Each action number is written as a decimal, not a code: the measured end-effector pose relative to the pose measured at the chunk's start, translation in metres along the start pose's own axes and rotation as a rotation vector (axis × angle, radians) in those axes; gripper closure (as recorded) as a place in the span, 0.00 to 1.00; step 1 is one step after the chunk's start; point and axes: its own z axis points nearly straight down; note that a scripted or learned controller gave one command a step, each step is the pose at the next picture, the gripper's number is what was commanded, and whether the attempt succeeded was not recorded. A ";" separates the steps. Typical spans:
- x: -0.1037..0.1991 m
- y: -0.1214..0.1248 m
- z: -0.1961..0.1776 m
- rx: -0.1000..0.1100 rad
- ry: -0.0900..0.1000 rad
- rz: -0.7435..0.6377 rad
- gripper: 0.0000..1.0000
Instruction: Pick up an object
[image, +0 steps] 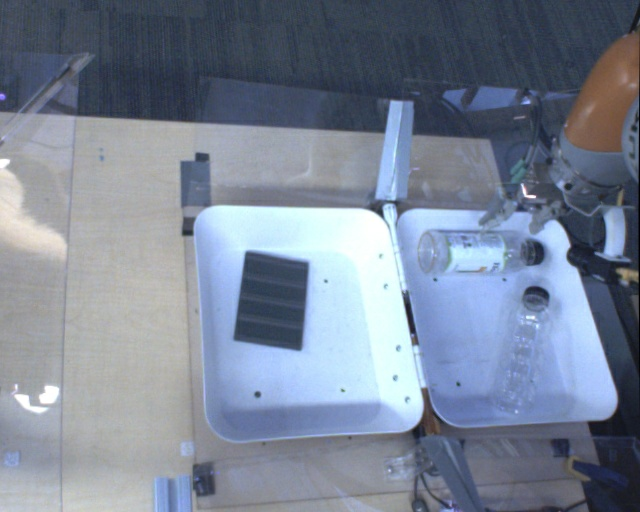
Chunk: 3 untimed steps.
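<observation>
Two bottles lie in the right bin (600, 400), and either could serve as the object to pick up. A clear jar-like bottle with a white label (470, 252) lies on its side at the far end of that bin, its long axis running left to right, open mouth to the left and dark cap end to the right. A slim clear plastic bottle (518, 360) lies nearer the camera, its long axis running from its dark cap at the far end to its base at the near end, slightly slanted.

The gripper (522, 207) stands at the far right corner of the right bin, under the orange band of the arm (600, 90). The labelled bottle is the closer candidate: it lies just to the near-left of the gripper, and its cap end sits almost directly beneath the fingers. The slim bottle is well apart, further toward the near side.

The fingers appear spread, one tip pointing left over the bin rim and the other to the right, with nothing between them. No contact with either bottle is seen.

One dark ribbed rectangular pad (271, 300) lies flat in the left bin (300, 225), well away from the gripper.

Judgement: a short descent toward the near-left would bring the fingers across the labelled bottle's short axis.
</observation>
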 end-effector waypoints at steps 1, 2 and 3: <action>-0.023 0.010 0.065 -0.006 -0.002 -0.116 0.00; -0.027 -0.008 0.115 -0.005 -0.002 -0.122 0.00; -0.026 -0.005 0.100 -0.016 -0.005 -0.126 1.00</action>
